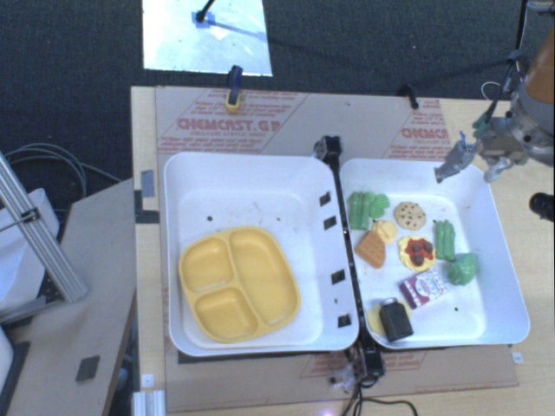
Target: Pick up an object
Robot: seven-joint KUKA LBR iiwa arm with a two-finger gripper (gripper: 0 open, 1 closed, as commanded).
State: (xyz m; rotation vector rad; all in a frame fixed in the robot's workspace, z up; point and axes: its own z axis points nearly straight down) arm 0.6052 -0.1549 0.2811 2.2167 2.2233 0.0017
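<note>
I observe the gripper (469,160) at the far right of the scene, hanging above the far right corner of the right-hand shallow white bin (500,232). Its two grey fingers (452,163) are spread apart with nothing between them; I report it released and holding no object.

The right-hand bin contains the candidate objects, all lying on its floor below and left of the gripper. A green leafy toy vegetable (367,207) sits at the far left of that bin. Just right of it lies a round tan cookie with dark spots (409,216). Near its middle I note an orange wedge-shaped piece (372,249) and a yellow round piece with red topping (417,251). A green ridged pod (444,237) and a green broccoli-like piece (462,269) lie toward the right wall. A small dark red packet (423,289) and a black block (396,321) occupy the near part.

The left-hand shallow white bin (251,176) holds a yellow plastic tray with three compartments (238,282), set toward its near left. Both bins stand side by side on the counter (295,115), touching along their inner edges.
</note>
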